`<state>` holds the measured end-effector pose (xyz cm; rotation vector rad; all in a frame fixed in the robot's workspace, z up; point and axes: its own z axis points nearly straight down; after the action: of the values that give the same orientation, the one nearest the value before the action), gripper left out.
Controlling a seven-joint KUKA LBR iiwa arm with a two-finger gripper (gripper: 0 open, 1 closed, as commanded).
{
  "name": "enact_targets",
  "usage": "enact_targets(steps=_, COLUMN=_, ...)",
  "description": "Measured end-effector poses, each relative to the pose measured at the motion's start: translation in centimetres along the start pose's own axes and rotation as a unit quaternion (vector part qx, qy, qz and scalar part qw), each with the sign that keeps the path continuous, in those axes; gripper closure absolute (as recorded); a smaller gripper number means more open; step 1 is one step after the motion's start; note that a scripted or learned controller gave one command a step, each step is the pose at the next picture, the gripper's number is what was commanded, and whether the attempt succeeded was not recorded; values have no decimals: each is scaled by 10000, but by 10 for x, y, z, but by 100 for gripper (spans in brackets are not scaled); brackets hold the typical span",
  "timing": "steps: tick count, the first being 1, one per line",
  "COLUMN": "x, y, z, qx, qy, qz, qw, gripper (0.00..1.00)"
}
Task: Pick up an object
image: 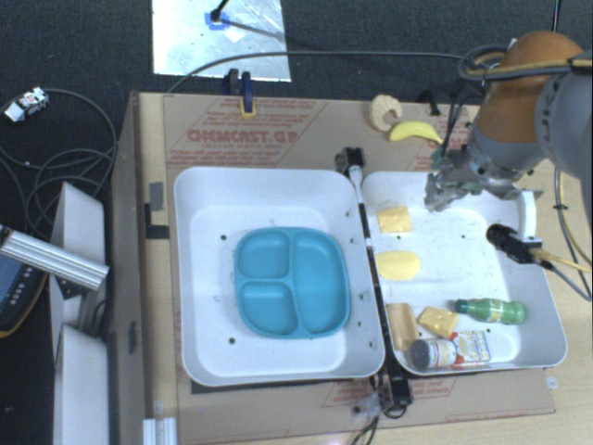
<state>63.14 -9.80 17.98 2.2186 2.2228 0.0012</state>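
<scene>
Several small items lie in the right bin [548, 339]; the gripper [443, 196] hovers just beside the square yellow block [394, 220], toward the bin's far rim. Whether its jaws are open I cannot tell. Best to centre over the block, then descend straight.

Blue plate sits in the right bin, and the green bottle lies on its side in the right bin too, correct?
Not quite. The camera view shows the blue plate in the left bin, not the right. The green bottle does lie on its side in the right bin.
</scene>
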Motion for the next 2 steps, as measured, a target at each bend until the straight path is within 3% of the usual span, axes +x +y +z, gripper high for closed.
enact_targets(steps=1, x=20, y=-26, z=-5, qx=0, qy=0, qz=-6, qw=10000, gripper=100)
enact_targets(steps=2, x=20, y=-26, z=-5, qx=-1, qy=0, qz=-3, qw=10000, gripper=0)
